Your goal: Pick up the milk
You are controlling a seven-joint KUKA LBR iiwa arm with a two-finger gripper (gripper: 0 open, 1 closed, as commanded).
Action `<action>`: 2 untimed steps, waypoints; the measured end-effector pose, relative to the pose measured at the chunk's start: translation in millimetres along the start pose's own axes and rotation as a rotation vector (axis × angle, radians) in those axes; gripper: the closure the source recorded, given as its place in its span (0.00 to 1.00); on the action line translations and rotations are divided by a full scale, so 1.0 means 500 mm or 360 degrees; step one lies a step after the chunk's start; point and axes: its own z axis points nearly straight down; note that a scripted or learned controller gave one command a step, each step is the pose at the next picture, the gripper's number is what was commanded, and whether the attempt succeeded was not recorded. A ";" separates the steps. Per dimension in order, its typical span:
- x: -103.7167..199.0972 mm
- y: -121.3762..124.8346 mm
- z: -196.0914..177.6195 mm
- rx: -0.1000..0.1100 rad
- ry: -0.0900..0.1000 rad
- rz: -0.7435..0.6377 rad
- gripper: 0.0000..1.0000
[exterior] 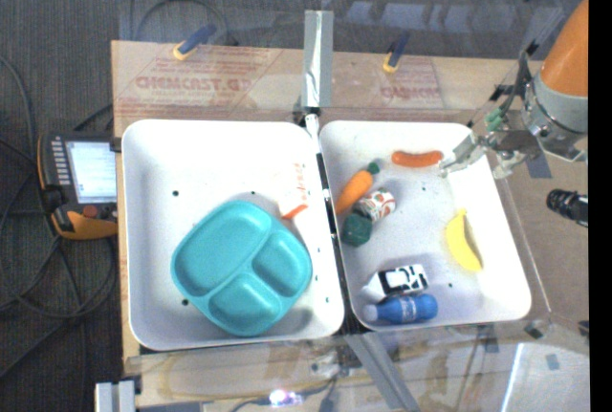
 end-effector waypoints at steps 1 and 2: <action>0.164 0.063 0.161 0.0000 0.0001 -0.0401 0.00; 0.146 0.045 0.262 -0.0057 -0.0010 -0.0576 0.00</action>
